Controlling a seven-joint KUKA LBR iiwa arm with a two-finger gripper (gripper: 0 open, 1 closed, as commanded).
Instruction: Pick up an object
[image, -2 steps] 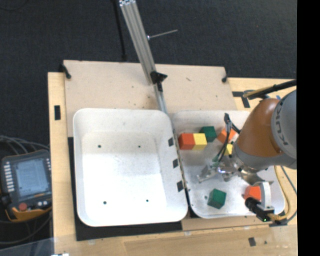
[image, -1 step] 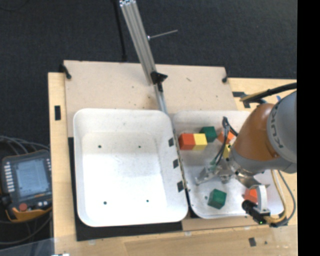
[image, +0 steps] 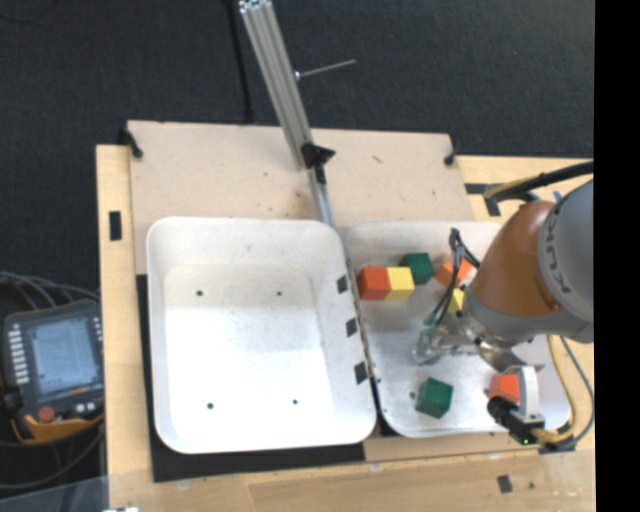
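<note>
The desk (image: 250, 180) carried two shallow white bins side by side. The left bin (image: 165, 250) lay bare along its floor, with only a few dark specks on it. The right bin (image: 385, 240) held the blocks, and the arm (image: 530, 270) came in over it from the right, its orange band covering much of the bin's right half.

Near the far rim of the right bin, a red block (image: 373, 283) and a yellow block (image: 400, 282) sat touching, side by side in a row running left to right. A green block (image: 418, 267) stood just behind the yellow one, touching or nearly so. An orange block (image: 449, 272) showed partly beside the arm, with a second bit of yellow (image: 457, 298) below it, mostly hidden. A lone green block (image: 434, 397) lay toward the near rim, turned slightly askew to the bin walls and apart from the others; it looked about cubic, with no clear long axis. An orange piece (image: 506, 384) showed at the near right, close to the arm's white fitting.

The gripper (image: 437, 345) hung low over the bin's middle, between the far row and the lone green block, touching neither. Whether the jaws were apart or together could not be told, as their metal blurred against the white floor.

Open floor lay left of the gripper toward the dividing wall. A slanted metal pole (image: 283, 85) rose behind the bins.
</note>
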